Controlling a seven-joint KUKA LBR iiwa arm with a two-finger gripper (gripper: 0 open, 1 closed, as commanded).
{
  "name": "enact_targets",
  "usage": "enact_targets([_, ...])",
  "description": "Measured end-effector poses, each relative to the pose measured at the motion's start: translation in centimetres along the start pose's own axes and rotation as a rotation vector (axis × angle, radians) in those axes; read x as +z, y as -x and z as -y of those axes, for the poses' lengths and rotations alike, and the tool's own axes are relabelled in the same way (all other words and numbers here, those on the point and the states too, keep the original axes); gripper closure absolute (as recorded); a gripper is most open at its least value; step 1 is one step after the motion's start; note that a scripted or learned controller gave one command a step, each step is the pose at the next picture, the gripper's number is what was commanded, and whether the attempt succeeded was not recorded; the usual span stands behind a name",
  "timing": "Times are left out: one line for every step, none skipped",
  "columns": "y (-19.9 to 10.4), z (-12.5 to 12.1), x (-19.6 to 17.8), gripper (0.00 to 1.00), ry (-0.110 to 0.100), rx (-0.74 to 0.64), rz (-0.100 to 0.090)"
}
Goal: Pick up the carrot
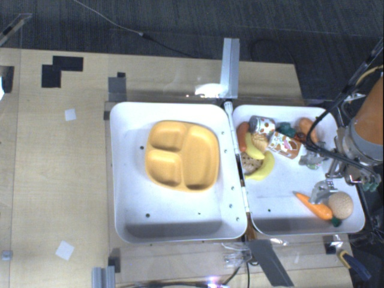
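The carrot (314, 206) lies slantwise near the front right corner of the right bin (282, 221), its thick end touching a round beige ball (340, 204) just beside it. The gripper (322, 191) hangs right above the carrot's middle, and whether its grip is released or clenched cannot be told. A heap of small toys (270, 144) sits along the right bin's back left corner, while a yellow divided plate (182, 155) rests in the middle of the left bin (129, 179)

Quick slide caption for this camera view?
Gripper poised over the carrot in the right bin; yellow plate in the left bin.
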State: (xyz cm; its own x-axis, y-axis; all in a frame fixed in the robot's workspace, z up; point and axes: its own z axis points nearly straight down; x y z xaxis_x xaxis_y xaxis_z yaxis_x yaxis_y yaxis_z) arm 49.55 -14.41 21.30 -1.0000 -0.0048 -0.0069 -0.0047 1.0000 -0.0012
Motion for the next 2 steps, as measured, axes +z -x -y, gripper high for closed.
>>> enact_targets([0.3,-2.4,12.3,0.0,-0.003,-0.041,0.014])
enact_targets([0.6,-2.5,11.0,1.0,-0.003,-0.046,0.02])
